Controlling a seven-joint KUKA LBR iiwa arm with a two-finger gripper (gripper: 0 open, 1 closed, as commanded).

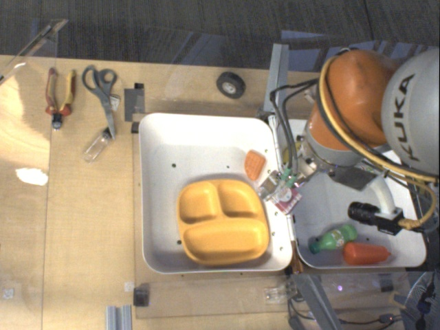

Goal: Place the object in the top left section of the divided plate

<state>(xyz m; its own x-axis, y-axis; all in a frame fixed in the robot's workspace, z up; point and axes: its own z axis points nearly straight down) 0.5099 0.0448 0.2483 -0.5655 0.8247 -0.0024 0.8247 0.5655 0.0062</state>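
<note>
Yellow divided plate [223, 221] sits in the left bin [158, 184], and all three of its sections look bare, so the placing is, by my reading, not yet done. Just beyond the plate's upper right corner, a small orange object [255, 163] lies on the bin floor, apart from the plate. Right of it, at the wall between the bins, hangs the gripper [280, 186]; whether it is apart or together, I cannot tell. The right bin [412, 256] holds a green bottle [334, 238] and an orange-red carrot-like piece [366, 254].

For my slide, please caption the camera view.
KUKA arm's gripper beside an orange piece, near the yellow plate in the left bin.
</note>
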